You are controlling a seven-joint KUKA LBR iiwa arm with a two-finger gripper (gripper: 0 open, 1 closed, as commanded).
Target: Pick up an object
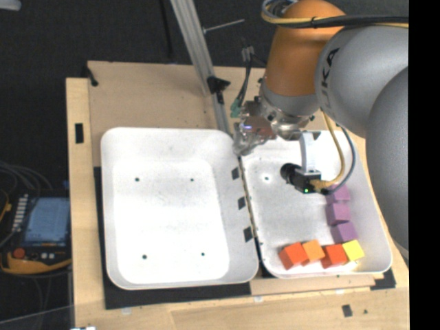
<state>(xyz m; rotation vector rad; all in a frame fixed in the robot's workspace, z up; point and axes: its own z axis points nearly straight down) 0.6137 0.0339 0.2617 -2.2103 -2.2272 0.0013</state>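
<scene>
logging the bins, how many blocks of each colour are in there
purple blocks: 2
red-orange blocks: 2
orange block: 1
yellow block: 1
total: 6, all in the right bin

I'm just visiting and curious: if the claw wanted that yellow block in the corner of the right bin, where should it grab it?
Probably from straight above, pinching the yellow block across its near and far faces. An orange-red block touches its left side and the right bin's wall sits close on the right, so those sides leave little room for fingers. The purple blocks lie just beyond.
</scene>
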